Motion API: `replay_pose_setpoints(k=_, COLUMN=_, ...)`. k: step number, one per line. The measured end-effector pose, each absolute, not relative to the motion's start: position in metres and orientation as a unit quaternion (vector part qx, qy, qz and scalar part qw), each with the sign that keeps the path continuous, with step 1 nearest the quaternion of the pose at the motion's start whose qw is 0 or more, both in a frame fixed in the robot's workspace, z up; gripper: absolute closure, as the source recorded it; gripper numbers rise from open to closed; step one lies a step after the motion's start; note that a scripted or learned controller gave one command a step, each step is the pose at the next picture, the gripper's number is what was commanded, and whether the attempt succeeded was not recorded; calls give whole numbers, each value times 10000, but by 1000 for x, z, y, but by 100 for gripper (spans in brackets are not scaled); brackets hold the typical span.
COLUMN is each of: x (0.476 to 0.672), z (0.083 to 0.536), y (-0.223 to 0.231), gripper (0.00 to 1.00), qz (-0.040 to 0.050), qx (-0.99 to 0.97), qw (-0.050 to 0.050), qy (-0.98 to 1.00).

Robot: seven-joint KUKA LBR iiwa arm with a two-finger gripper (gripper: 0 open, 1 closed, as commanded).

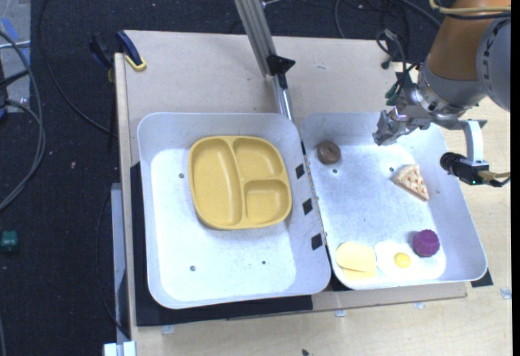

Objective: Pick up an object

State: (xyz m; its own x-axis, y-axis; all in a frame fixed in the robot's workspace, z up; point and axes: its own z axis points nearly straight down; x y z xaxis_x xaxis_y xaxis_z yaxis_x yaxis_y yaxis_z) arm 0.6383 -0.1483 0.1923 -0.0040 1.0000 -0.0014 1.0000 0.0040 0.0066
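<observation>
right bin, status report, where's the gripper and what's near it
Gripper over right bin back edge, nothing seen between its fingers. Pizza slice toy nearest, just below it. Brown round piece to its left, apart.

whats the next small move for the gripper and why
Probably shift toward the pizza slice and lower. The gripper sits over the right bin's far edge with nothing seen between its fingers, and the slice is the nearest item.
</observation>
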Motion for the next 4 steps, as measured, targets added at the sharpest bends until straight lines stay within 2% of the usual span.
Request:
replay_pose_setpoints(k=1, x=639, z=227, y=-148, gripper=100, qz=13, qx=7058, qw=21, qy=7084)
replay_pose_setpoints(k=4, x=645, z=207, y=9, gripper=100, qz=2, qx=7043, qw=-6, qy=7099)
